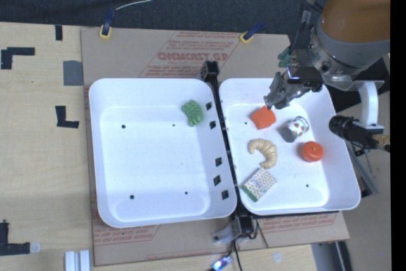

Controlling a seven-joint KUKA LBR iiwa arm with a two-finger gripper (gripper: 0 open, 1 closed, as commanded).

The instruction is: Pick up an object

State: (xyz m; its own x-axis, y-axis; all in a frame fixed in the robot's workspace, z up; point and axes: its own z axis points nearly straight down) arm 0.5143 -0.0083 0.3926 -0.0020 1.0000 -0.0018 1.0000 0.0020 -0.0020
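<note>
While the end effector [277, 100] hangs just at one o'clock of the orange block [262, 117] in the right bin [336, 197], its grip state I cannot tell. The block looks light, rigid; take its flat opposite sides.

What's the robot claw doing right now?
Gripper low over right bin, just above orange block. Nothing seen held. Croissant and grey ball close by.

Green lump [193, 112], orange block [262, 117], tan croissant [264, 152], orange-red ball [311, 151], white bins [108, 136]
</note>
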